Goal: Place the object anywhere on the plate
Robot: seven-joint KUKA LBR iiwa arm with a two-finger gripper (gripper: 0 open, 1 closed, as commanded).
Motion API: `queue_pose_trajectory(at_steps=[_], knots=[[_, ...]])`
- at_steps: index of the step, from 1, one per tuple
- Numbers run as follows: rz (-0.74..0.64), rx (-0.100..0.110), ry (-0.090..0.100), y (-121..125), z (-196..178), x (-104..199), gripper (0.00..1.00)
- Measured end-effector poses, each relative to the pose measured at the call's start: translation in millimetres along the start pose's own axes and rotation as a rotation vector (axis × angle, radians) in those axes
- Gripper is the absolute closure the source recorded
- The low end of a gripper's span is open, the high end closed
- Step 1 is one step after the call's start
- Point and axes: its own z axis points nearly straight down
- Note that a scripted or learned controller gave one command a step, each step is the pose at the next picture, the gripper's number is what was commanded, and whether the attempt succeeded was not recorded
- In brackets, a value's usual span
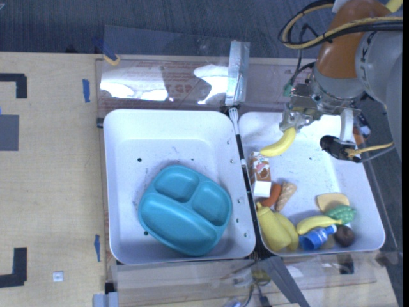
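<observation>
Two shallow white bins sit side by side on a pale wooden bench point(51, 190), where the grey arm with an orange band point(358, 37) reaches in from the right over the right-hand bin point(374, 200). Its two-finger gripper point(295, 121) is closed on the upper end of a yellow plastic toy banana point(280, 144), which hangs lifted above that bin's far left corner. Below it, along the bin's near side, lie a small printed packet point(260, 169), a white block point(262, 188), an orange piece point(275, 196), a tan bread-like piece point(285, 196), a yellow pear-shaped toy point(275, 230), a second yellow banana point(314, 223), a blue cup-like toy point(314, 238), a green leafy toy point(342, 213), a tan slice point(332, 201) and a dark brown round toy point(345, 235). The teal plastic plate with three compartments point(185, 210) rests tilted in the left-hand bin point(121, 171), well apart from the banana. Blue tape marks point(85, 89) and black corner marks point(18, 85) dot the bench; a clear shiny panel point(166, 75) stands behind the bins. The packet's print is too small to read.
</observation>
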Motion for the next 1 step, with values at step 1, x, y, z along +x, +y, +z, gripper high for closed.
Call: queue_pose_trajectory(at_steps=[1], knots=[[-0.191,0.0,0.003,-120.0,0.7,62.6,1.0]])
